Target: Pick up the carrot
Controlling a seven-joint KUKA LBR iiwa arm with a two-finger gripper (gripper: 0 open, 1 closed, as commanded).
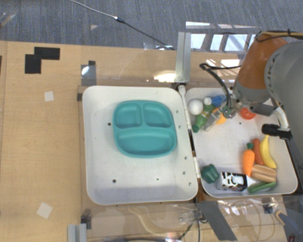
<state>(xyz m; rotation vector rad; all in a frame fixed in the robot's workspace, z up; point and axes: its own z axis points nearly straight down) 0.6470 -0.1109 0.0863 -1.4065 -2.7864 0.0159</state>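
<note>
Orange carrot (248,161) lies in the right bin (227,135), long axis running toward the front rim, touching the banana (267,153); from the carrot, the gripper (227,111) hovers well toward the back rim, grip state hidden

Bench: pale wooden bench top (35,150), flat, with black square markings near its far left.
On it: two shallow white plastic bins, left bin (98,185) and right bin (217,145), touching side by side.

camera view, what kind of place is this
Probably a robot lab test bench: two white bins on a wooden bench, a grey arm, and toy food such as the carrot.
</note>
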